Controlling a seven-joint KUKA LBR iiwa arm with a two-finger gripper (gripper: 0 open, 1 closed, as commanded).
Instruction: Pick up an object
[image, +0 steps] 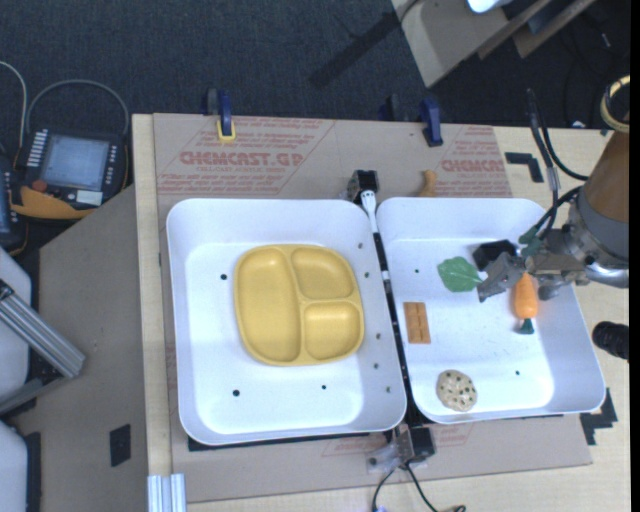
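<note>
**Single arm low over the right bin, beside a carrot-shaped toy**

Brown board covers the bench (300, 150), clamped at its far edge, and two shallow white bins sit on it side by side. Left bin (200, 400): a yellow divided plate (298, 303) with three compartments, lying near the middle. Right bin (570, 385): a green leaf-shaped piece (458, 273), an orange carrot-shaped toy (525, 298), a flat brown rectangular piece (416, 322) and a speckled round cookie (456, 390), each well apart from the others except the carrot and leaf, which flank the tool.

The gripper (500, 272) reaches in from the right and sits low over the far half of the right bin, between the leaf on its left and the carrot just beside it on the near right. Whether its two tips are spread or closed cannot be told at this slant; nothing is visibly caught between them.

The carrot is the likeliest target. Its long axis runs roughly from the far side of the bin toward the near side, with a small green tip at the near end. It appears to lie just off the tool's side, not under it, so a short sideways shift toward the bin's right wall would probably be needed before closing across the carrot's narrow width
</note>
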